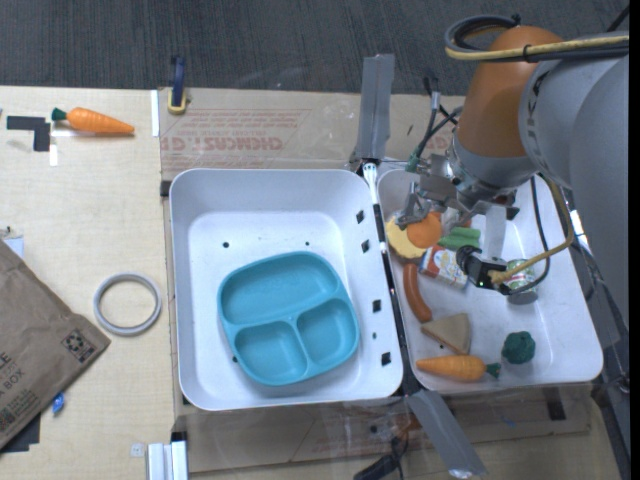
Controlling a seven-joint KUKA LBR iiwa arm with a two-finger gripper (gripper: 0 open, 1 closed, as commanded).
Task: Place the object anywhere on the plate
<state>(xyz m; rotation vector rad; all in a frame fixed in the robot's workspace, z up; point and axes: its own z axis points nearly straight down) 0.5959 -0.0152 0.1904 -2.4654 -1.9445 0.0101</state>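
We see the gripper (pixel 438 200) low in the right bin (pixel 570 298), at its far-left part, and its body hides the tips, so we cannot tell if the jaws are open or closed, or if they grip something. Just below the jaws lies a tight pile: a yellow piece (pixel 401 240), an orange piece (pixel 425 231), a green piece (pixel 460 237) and a small bottle (pixel 443 264). We judge that the arm is down here because the pile offers the closest object to pick, but which one is the target we cannot say. Further from the jaws, toward the near wall, lie a sausage (pixel 416 291), a wedge (pixel 450 331), a carrot (pixel 452 367) and a dark green lump (pixel 518 347), each apart from the others. The plate (pixel 288 315) rests in the left bin (pixel 200 268), well to the left of the jaws, with its three compartments facing up, so any object can be dropped there after it crosses the wall between the bins.
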